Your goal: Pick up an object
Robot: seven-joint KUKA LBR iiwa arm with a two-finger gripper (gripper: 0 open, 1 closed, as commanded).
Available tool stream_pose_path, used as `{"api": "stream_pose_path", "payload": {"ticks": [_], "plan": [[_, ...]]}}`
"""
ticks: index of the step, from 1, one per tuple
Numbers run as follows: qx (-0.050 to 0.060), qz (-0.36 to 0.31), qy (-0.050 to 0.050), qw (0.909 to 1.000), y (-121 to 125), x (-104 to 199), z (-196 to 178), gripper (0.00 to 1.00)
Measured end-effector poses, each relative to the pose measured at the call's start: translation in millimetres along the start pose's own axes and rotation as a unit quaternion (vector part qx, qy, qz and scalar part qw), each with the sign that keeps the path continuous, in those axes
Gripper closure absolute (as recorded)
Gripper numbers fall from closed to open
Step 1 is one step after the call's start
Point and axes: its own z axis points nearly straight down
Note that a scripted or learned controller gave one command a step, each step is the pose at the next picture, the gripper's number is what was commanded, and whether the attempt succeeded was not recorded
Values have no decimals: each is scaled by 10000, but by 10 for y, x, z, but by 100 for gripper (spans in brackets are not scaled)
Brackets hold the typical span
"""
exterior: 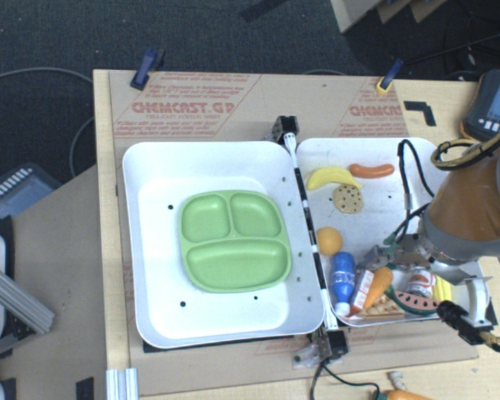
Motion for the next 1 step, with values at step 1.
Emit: {"api": "stream_pose_path", "payload": {"ticks": [1], "plan": [[-13, -4, -7, 10000, 8, -181, -522, 0]]}}
